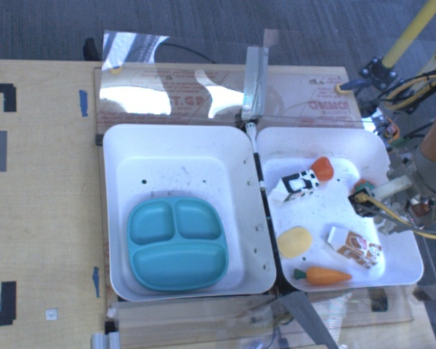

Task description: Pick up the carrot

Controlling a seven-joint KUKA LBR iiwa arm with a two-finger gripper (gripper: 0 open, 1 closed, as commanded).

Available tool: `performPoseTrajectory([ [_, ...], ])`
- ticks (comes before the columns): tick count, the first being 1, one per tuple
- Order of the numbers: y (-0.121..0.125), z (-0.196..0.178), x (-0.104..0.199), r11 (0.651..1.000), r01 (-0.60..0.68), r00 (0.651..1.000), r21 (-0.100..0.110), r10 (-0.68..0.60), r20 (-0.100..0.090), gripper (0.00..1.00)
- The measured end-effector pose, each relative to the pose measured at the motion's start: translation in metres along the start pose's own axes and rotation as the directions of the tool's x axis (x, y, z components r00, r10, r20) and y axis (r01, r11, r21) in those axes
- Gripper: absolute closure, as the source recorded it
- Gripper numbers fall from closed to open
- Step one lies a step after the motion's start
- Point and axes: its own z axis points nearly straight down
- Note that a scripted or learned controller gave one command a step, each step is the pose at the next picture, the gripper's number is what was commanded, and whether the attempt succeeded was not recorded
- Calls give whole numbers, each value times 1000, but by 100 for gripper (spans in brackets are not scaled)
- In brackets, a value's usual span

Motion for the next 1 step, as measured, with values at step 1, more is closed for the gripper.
performPoseTrajectory([
  [1,47,103,-16,999,-47,999,3,47,2,100],
])
